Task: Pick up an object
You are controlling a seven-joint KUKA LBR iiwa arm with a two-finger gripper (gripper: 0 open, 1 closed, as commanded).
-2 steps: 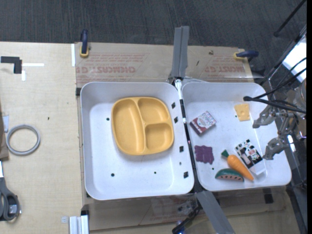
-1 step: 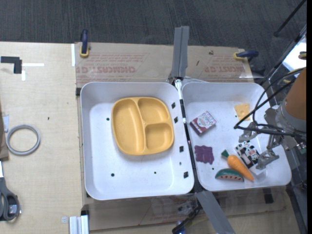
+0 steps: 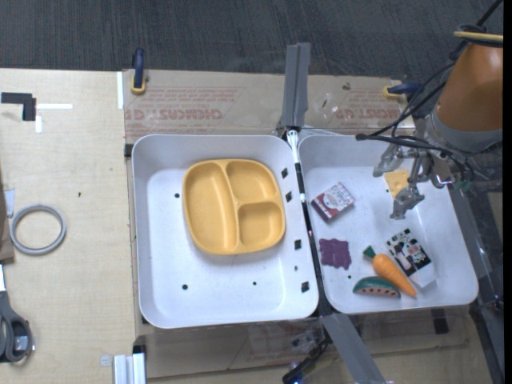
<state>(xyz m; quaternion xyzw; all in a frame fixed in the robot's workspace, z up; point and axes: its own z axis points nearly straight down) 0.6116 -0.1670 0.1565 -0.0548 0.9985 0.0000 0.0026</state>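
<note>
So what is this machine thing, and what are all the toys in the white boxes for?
It is a robot arm, grey with an orange band, reaching in from the right. One camera looks down on the bench from above. At the arm's end is its tool, two fingers for grabbing. It hangs over the right bin, and I can't see anything between its fingers, so it holds nothing that I can tell.

In that bin lie a toy carrot, a watermelon slice, a purple piece, a small red packet, a black-and-white box and something yellow under the tool. The left bin holds a yellow divided plate. The robot's job is to pick one thing up.
</note>
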